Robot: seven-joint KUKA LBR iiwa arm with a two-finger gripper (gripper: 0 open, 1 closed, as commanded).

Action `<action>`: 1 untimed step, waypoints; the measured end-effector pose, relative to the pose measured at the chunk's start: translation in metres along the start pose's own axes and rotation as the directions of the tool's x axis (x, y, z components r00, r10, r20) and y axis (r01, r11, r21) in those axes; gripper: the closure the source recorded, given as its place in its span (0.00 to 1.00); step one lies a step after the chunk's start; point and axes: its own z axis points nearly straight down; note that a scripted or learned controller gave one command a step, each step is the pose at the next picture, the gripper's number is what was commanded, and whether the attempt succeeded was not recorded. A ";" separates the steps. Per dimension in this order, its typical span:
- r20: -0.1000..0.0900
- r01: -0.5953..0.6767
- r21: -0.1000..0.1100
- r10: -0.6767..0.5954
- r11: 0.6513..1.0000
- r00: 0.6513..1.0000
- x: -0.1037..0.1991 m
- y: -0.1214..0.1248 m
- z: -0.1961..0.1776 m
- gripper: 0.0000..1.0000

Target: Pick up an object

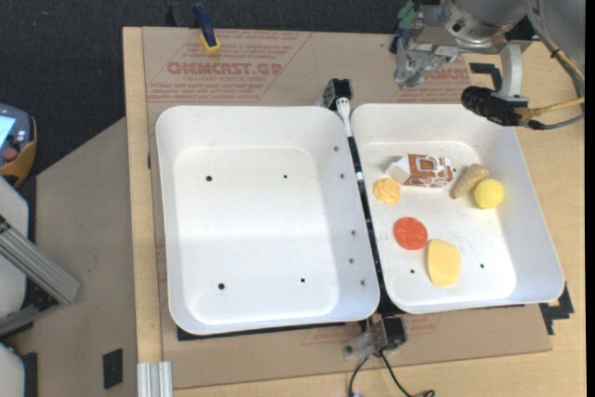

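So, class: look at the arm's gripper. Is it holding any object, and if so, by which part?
Nothing is held. The gripper hangs above the bench behind the right bin, with nothing between its fingers; the yellow ball and red disc lie in that bin.

Six small things lie loosely grouped in the right bin: a brown-and-white packet, tan root, yellow ball, orange lump, red disc, and yellow piece nearest its front edge.

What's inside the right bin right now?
The right bin holds a brown-and-white packet, a small orange piece, a tan piece, a yellow ball, a red disc and a yellow oval piece. Anything beneath the packet is hidden.
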 end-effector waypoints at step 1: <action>0.002 -0.011 0.020 0.011 1.000 1.000 -0.029 -0.003 0.021 1.00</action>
